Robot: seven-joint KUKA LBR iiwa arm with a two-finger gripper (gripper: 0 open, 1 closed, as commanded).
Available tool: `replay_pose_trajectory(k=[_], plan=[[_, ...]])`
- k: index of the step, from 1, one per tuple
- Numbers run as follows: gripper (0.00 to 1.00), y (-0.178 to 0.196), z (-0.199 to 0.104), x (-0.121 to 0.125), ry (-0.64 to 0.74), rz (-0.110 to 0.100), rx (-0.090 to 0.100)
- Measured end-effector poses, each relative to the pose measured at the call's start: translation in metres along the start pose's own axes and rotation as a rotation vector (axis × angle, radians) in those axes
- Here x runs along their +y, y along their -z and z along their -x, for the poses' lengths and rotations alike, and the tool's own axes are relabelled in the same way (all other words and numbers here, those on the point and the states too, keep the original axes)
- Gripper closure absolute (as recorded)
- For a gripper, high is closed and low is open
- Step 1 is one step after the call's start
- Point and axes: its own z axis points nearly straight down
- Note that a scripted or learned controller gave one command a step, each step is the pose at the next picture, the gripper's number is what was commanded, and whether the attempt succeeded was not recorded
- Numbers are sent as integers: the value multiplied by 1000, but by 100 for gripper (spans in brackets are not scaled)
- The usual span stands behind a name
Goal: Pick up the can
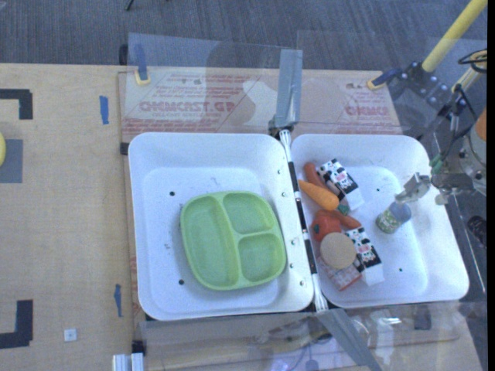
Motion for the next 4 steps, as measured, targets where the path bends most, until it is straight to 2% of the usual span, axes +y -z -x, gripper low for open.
replay_pose_trajectory(k=[1, 2, 3, 4], plan=[[0, -82, 7, 21, -41, 7, 4], [0, -93, 4, 86, -146, 32, 6], [0, -93, 3, 56, -151, 41, 2], [0, -92, 2, 49, -197, 46, 3]])
